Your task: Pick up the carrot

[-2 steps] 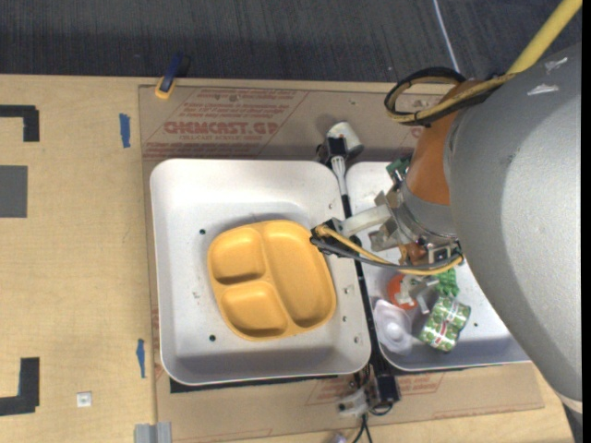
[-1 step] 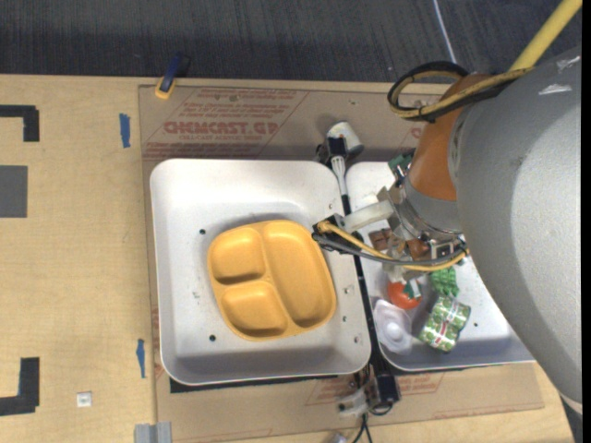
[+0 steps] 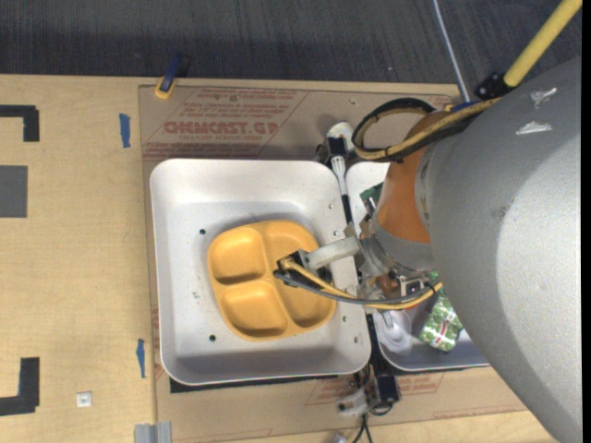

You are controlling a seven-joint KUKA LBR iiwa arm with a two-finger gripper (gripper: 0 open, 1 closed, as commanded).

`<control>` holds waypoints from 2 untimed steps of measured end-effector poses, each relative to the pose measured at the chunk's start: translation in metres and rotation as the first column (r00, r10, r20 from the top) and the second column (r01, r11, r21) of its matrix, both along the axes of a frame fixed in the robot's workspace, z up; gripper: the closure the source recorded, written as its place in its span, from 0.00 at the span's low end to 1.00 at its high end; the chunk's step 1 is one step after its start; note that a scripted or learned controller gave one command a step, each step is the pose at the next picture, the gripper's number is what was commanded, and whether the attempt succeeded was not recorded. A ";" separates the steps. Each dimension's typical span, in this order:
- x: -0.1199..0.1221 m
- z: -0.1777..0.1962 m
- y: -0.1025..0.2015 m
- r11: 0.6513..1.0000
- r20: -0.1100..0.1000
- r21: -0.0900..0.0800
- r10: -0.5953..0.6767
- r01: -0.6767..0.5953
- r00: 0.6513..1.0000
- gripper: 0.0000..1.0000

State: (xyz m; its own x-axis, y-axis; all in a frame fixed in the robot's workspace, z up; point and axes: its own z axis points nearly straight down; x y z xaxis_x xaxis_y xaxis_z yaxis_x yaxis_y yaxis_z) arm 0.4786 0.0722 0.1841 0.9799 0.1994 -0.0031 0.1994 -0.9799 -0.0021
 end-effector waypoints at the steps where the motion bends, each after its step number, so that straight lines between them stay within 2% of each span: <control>1: 0.001 0.030 -0.004 1.000 0.003 -0.001 0.000 0.000 1.000 1.00; 2: 0.000 0.027 0.020 1.000 0.003 -0.001 0.019 -0.019 1.000 1.00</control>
